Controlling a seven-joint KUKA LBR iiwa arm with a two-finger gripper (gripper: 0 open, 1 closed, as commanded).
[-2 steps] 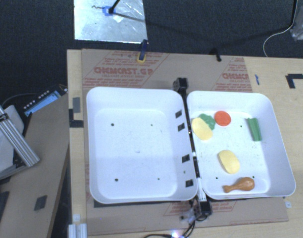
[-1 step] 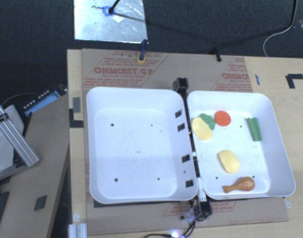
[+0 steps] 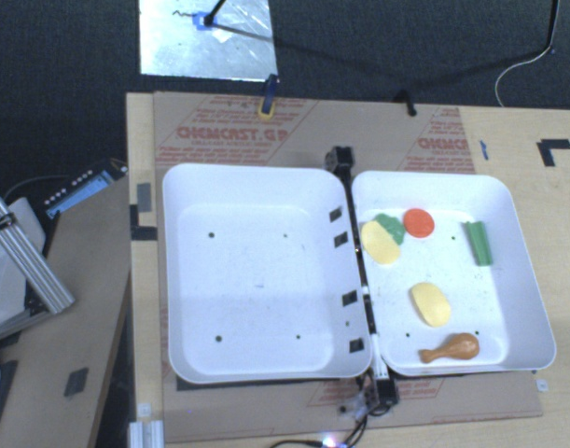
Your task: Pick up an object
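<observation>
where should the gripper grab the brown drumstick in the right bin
Probably the narrow shaft of the drumstick, coming straight down, fingers closing across it. It lies flat, thin end left and bulb right, apart from the yellow piece above, though near the bin's front wall.

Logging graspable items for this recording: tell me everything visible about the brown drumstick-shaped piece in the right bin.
The brown drumstick-shaped toy looks like smooth, slightly glossy plastic. It has a rounded, bulbous end pointing toward the view's right and a thin shank with a small knob toward the left. It lies flat on the floor of the right white bin, near the front wall, slightly tilted. A yellow oval piece sits just behind it, apart. Nothing touches it but the bin floor.
</observation>
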